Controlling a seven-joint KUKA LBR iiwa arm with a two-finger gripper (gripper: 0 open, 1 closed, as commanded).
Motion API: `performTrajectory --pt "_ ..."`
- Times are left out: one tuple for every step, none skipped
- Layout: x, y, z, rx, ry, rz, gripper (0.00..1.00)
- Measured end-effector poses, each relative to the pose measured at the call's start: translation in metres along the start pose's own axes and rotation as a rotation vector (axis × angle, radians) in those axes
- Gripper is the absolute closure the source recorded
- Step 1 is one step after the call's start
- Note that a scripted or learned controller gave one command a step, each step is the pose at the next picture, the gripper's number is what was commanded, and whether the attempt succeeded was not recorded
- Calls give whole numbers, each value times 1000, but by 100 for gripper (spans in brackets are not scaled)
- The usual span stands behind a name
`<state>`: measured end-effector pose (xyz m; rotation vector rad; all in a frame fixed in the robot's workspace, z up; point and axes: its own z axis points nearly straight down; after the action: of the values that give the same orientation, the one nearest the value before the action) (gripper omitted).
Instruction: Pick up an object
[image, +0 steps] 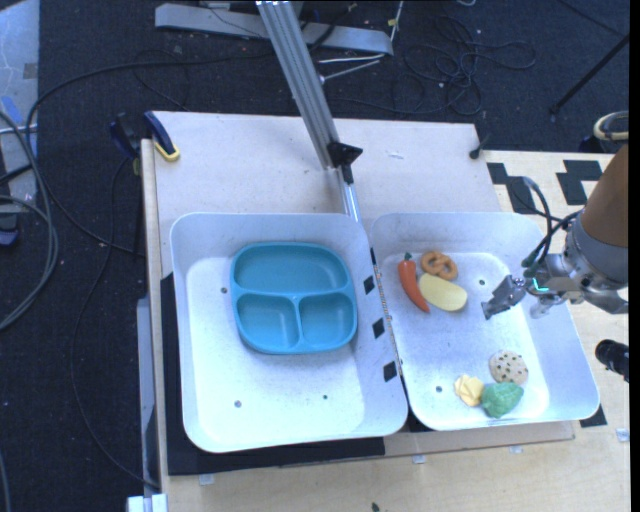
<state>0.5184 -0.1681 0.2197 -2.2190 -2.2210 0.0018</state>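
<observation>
1. Over the right-hand shallow white bin (560, 380), near its right wall, hangs the two-finger gripper (500, 297), its dark fingers pointing left above bare bin floor; nothing sits between them, and whether they stand wide or narrow cannot be told.
2. Left of the gripper, near the bin's upper middle, three things crowd together: a brown twisted pretzel (438, 264) at the top, a pale yellow oval potato-like piece (445, 294) just below it, and an orange carrot with a green top (413, 285) lying touching the yellow piece's left side.
3. Below the gripper, toward the bin's near right corner, lies a round speckled cookie (509, 368); beneath it a green leafy lump (502, 399) touches a small yellow crumpled piece (468, 389) on its left.
4. Between these two clusters the bin floor is bare, and so is the lower left part of this bin.
5. Across the dividing edge, the left-hand shallow white bin (200, 400) holds a blue plastic tray with three compartments (294, 297), set toward its upper middle, with bare floor along its near and left sides.
6. Behind the bins a slanted silver metal pole (305, 85) meets the bench near where the two bins join.
</observation>
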Motion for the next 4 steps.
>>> performTrajectory --pt "0 0 -1 -1 0 0 0" --pt "-8 0 59 4 0 3 0" --pt "-9 -9 106 3 1 2 0" --pt "-9 -6 126 -8 -3 1 0"
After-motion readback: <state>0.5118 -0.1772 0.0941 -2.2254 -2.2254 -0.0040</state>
